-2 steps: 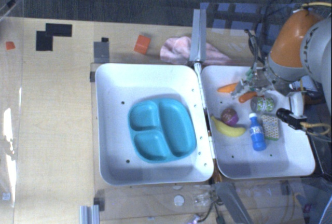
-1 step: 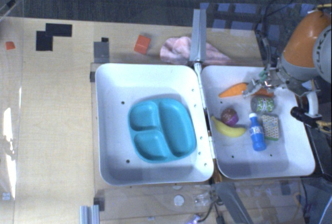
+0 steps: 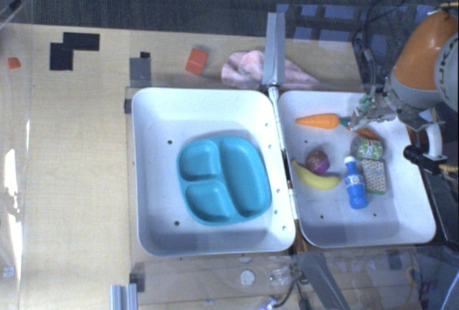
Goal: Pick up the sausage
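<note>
The sausage [image 3: 368,133] is a small red-brown piece in the right bin [image 3: 401,229], near its far right side; only part of it shows under the gripper. It lies just right of an orange carrot [image 3: 318,121] and above a green can [image 3: 369,149]. My gripper [image 3: 370,115] hangs low right over the sausage's upper end, at the carrot's green tip. The grey arm with its orange band [image 3: 423,57] reaches in from the upper right.
The right bin also holds a purple round item [image 3: 318,159], a banana [image 3: 315,178], a blue bottle [image 3: 354,184] and a speckled pad [image 3: 375,176]. A blue divided plate [image 3: 224,179] lies in the left bin [image 3: 154,179]. A pink cloth [image 3: 244,68] and an orange block [image 3: 196,61] sit behind the bins.
</note>
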